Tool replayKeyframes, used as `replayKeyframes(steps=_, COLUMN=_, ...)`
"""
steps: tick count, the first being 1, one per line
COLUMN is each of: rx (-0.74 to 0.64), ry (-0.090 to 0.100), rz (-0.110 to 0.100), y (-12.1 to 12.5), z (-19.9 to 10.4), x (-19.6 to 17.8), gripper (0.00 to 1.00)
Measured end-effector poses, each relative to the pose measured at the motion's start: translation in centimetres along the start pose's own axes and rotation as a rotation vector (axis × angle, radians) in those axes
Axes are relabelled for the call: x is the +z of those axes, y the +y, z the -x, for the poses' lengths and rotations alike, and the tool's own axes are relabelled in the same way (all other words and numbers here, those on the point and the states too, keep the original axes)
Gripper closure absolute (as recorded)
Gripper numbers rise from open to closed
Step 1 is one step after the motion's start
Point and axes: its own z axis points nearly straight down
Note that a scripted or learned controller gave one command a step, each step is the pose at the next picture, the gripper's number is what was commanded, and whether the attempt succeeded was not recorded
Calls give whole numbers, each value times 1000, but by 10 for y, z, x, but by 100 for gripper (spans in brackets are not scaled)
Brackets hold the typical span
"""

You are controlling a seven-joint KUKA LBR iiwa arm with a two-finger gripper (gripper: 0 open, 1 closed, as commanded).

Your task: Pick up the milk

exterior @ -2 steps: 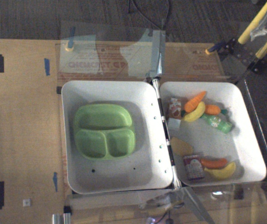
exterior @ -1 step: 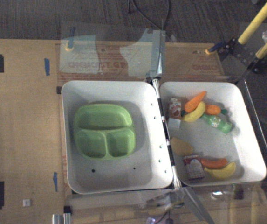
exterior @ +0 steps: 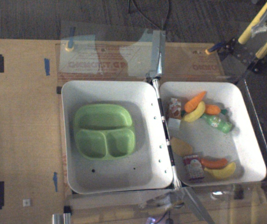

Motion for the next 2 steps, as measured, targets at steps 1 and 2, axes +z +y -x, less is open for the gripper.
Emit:
replayKeyframes(steps=1, rx=-5, ry=-1, rz=5, y=0, z=-3, x=-11, gripper=100)
replayKeyframes(steps=2, rx=499, ry=2, rz=-13, y=-24, z=29, x=162, gripper=100)
